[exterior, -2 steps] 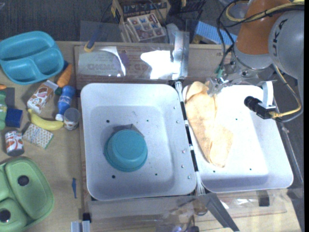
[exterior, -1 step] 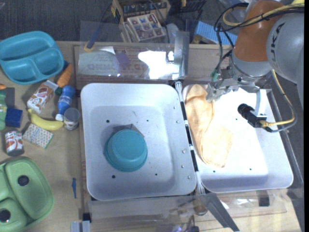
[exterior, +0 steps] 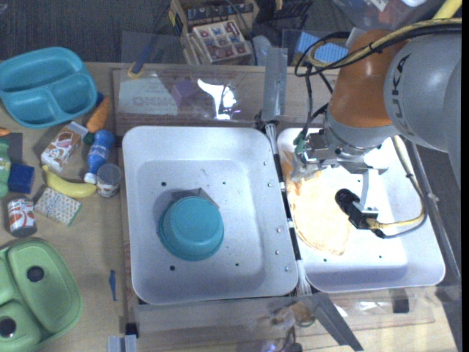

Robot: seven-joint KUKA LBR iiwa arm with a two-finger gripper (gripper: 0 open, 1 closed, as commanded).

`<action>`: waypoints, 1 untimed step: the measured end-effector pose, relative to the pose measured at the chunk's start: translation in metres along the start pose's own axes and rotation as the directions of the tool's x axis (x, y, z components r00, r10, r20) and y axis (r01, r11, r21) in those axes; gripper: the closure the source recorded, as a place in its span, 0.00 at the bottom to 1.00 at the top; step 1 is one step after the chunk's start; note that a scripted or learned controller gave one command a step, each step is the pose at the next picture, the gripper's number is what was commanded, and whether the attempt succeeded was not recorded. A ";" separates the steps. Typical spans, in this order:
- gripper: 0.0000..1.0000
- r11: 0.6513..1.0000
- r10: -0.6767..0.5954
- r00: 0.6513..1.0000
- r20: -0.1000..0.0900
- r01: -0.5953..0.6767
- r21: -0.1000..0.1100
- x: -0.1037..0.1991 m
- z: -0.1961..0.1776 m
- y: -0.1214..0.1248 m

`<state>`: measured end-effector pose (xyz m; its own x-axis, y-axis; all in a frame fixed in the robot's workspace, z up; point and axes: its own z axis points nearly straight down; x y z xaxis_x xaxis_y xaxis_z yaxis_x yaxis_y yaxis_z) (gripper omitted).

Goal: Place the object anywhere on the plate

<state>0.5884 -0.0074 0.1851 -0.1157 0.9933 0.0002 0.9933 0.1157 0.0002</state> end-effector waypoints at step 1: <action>1.00 1.000 -0.003 1.000 0.001 0.003 -0.002 0.029 -0.024 -0.010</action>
<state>0.5748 0.0204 0.2095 -0.1189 0.9929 -0.0004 0.9929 0.1189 0.0026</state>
